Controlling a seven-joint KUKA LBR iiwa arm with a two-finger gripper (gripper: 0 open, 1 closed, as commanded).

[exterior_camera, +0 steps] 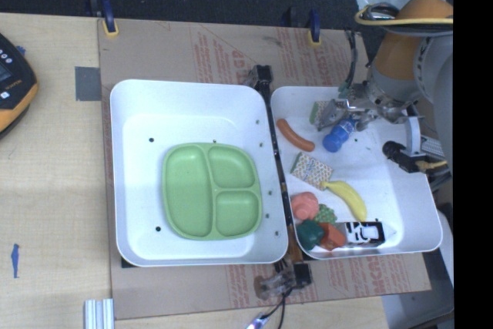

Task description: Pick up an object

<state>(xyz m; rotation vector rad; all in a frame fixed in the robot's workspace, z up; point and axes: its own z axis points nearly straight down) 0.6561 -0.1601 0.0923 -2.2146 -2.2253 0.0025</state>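
gripper hangs low over the blue cup, finger state unclear; next, close and lift.

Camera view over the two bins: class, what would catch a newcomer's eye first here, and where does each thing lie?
First comes the green divided plate, alone in the middle of the left bin. Next, the right bin holds a clutter of small toys: a yellow banana near its centre and a sausage by its left wall. The gripper hangs at that bin's far end, just above a blue object.
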